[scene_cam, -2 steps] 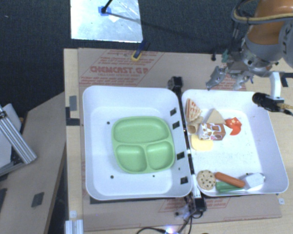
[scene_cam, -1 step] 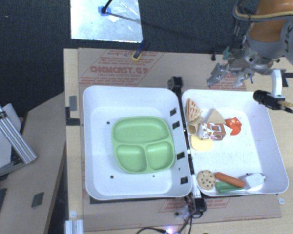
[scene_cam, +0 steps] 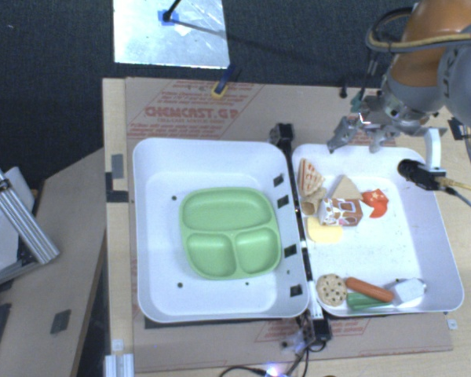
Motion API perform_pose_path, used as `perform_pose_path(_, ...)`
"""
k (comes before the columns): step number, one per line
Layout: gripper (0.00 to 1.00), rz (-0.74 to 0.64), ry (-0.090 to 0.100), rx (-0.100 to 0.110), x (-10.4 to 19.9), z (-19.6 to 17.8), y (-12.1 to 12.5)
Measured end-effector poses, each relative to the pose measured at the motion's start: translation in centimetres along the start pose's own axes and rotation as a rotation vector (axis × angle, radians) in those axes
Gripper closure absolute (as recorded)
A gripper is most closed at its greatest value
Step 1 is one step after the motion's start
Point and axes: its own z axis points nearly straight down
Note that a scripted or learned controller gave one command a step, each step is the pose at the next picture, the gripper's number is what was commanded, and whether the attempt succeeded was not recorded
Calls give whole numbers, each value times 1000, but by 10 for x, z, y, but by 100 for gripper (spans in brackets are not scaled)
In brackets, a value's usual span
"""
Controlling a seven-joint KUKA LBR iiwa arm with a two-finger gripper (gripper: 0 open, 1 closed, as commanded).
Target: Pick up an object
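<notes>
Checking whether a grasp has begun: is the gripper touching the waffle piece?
Apart. The camera view shows the gripper above the right bin's far rim, with bare white floor before the waffle piece.

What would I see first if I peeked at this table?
Probably the bright green divided tray, sitting alone in the left white bin. Next, the pile of toy food in the right white bin: a waffle slice, a cookie and a carrot. The robot's pincer hovers above that bin's far edge.

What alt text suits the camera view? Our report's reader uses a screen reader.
A grey robot arm's gripper hovers above the far edge of the right white bin of toy food; the left white bin holds a green divided plastic tray.
</notes>
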Motion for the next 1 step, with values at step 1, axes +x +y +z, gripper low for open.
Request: perform_pose_path(1,0,0,0,0,-5,42,0)
